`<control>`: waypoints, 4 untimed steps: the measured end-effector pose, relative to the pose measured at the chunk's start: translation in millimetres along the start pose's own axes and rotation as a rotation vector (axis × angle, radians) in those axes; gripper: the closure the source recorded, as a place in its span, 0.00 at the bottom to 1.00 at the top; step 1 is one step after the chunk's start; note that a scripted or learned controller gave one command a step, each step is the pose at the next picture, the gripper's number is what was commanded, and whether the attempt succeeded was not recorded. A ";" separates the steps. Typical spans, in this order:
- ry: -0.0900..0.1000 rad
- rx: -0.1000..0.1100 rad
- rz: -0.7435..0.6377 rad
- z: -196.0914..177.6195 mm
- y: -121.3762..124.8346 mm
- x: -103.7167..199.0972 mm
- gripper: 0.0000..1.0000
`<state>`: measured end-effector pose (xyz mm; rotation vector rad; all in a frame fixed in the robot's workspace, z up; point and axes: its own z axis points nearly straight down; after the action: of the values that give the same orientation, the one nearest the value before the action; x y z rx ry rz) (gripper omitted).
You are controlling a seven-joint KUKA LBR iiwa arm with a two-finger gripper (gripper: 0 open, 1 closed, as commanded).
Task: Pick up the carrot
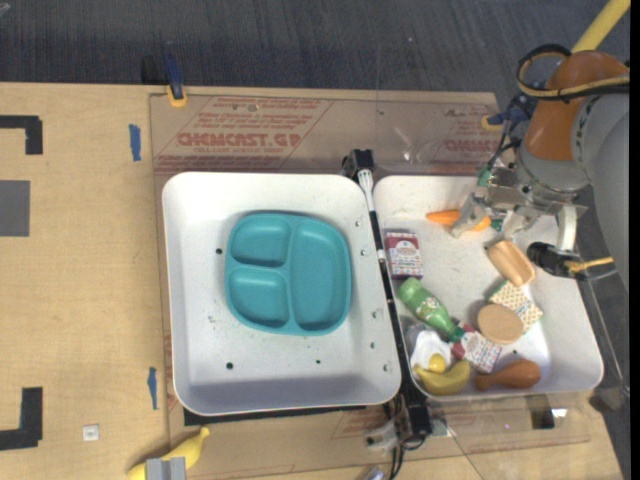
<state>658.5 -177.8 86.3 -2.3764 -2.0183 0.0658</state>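
The carrot [443,217] is small and orange and lies on the floor of the right bin [580,353], near its back wall, with its tip pointing left. My gripper [484,218] is down over the carrot's right end and covers part of it. A bit of orange shows again just right of the grey gripper part. The arm, with its orange band [560,118], comes in from the upper right.
The right bin also holds a red and white box [403,253], a green bottle [428,308], a banana [443,376], a tan roll [510,262], a round bun [500,323] and a brown drumstick [510,373]. A teal divided plate [290,271] lies in the left bin [190,348].
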 end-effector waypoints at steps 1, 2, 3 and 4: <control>-0.003 -0.001 0.001 -10.9 0.1 -0.6 1.00; -0.003 -0.001 0.000 -10.7 0.2 0.0 0.00; 0.006 0.003 0.092 -0.2 -0.6 5.3 0.00; 0.004 -0.003 0.101 -12.4 0.4 3.7 1.00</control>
<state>660.1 -174.1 98.6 -2.4765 -1.8973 0.0604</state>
